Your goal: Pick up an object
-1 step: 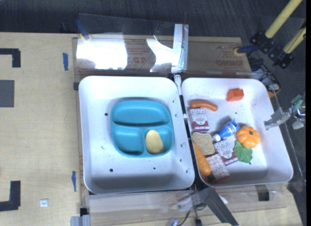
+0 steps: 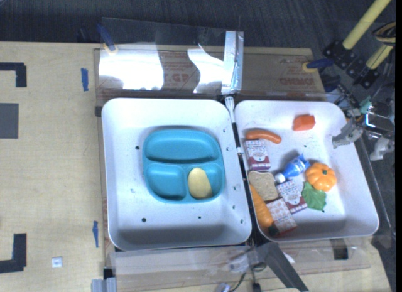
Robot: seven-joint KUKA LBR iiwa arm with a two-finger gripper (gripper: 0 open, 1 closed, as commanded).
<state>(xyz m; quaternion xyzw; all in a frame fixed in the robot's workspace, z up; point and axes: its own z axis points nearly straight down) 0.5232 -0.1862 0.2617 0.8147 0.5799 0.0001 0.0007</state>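
Note:
The right white bin [image 2: 361, 218] holds several toy foods. Among them are a red-orange block [image 2: 304, 122], a hot dog [image 2: 262, 135], a small carton [image 2: 257, 154], a bread slice [image 2: 264, 186], a blue and white bottle [image 2: 293, 168], an orange pumpkin [image 2: 321, 176] on a green leaf [image 2: 315, 198], a carrot [image 2: 262, 211] and two printed packets [image 2: 291, 194]. My gripper [image 2: 355, 127] hangs over the bin's right rim, up and to the right of the pumpkin, touching none of the items. Nothing shows in its grasp.
The left white bin [image 2: 119, 184] carries a blue divided tray [image 2: 182, 159] with a yellow potato-like piece [image 2: 200, 183] in its lower right compartment. A clear plastic panel [image 2: 169, 58] stands behind the bins. Cables and a yellow bar [image 2: 374, 7] crowd the upper right.

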